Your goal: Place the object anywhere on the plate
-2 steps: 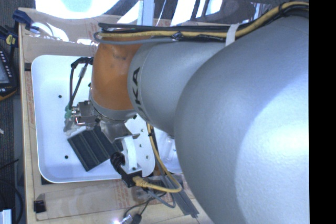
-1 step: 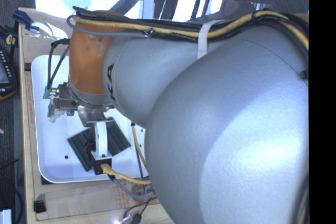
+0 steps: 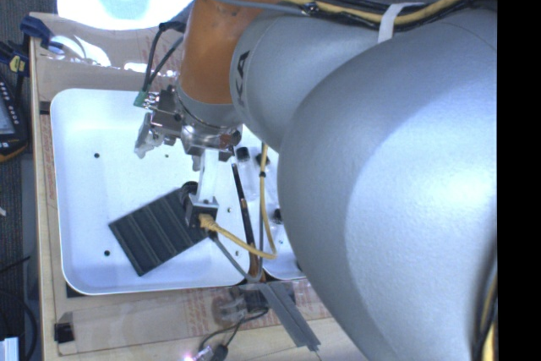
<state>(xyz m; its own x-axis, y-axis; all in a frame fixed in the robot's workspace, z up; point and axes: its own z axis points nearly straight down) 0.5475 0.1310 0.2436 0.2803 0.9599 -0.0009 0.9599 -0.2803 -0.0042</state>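
A dark grey ribbed rectangular slab (image 3: 159, 232) lies flat and at an angle in the front half of the left white bin (image 3: 76, 182). My gripper (image 3: 161, 135) hangs over the middle of this bin, just behind and above the slab and apart from it, below the orange wrist band (image 3: 207, 46). Nothing shows in its grasp. The grey arm covers the right bin almost entirely. A curved white edge (image 3: 283, 270) peeks out under the arm at the front; I cannot tell whether it is the plate.
A few small dark specks (image 3: 96, 155) dot the left bin's floor. A bright pale sheet (image 3: 118, 0) lies behind the bin, with cables and dark gear (image 3: 13, 110) off its left side. The wooden bench edge (image 3: 152, 313) runs along the front.
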